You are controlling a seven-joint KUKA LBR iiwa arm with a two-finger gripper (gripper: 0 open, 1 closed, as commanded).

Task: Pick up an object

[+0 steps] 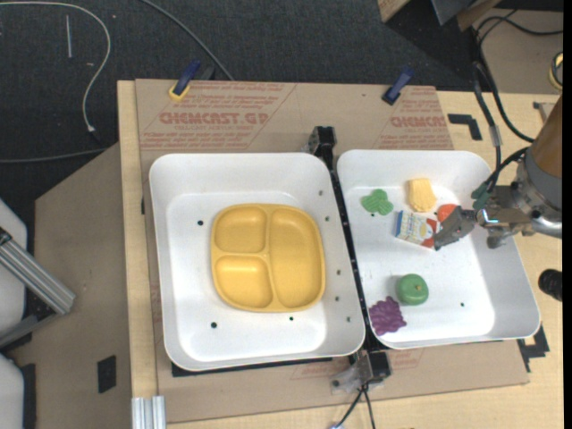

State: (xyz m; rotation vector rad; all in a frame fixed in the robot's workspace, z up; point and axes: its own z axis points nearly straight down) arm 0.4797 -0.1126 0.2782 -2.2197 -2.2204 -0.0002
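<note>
The right bin [500, 307] holds several small items. A green leafy toy [377, 203] lies at its back left, with a yellow block [420, 194] to its right. A white and blue carton [412, 227] sits in the middle, and a small orange-red piece [435, 224] rests against its right side. A green apple [412, 289] and a purple grape bunch [386, 315] lie near the front left. My gripper [450, 226] reaches in from the right, low over the bin, its dark tip right beside the orange-red piece and the carton.
The left bin [179, 329] holds a yellow divided plate [267, 256]. Both bins rest on a cardboard sheet [268, 114] held by blue clamps. A black bracket [322, 138] sits between the bins at the back. Cables run at the right.
</note>
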